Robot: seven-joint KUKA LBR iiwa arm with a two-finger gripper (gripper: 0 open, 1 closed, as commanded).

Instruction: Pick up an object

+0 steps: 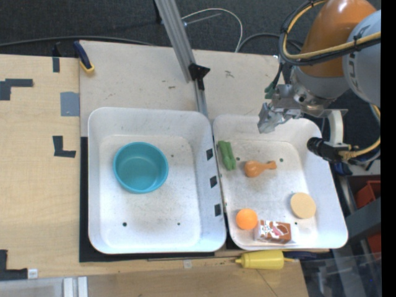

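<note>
Camera view: tool (pixel 270 121) hangs over the right bin's (pixel 326 184) far rim, carrying nothing; finger state unclear. Nearest the tool lies an orange drumstick (pixel 258 167), green piece (pixel 226 154) beside it. Ball (pixel 247 219) and packet (pixel 274 231) lie farther off. Nothing picked yet; descent and grasp remain.

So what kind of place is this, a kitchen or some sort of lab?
Most likely a robotics lab bench, not a kitchen: a grey arm's two-finger gripper hangs over two shallow white plastic bins, one holding toy-like items such as a small orange ball and a green block.
</note>
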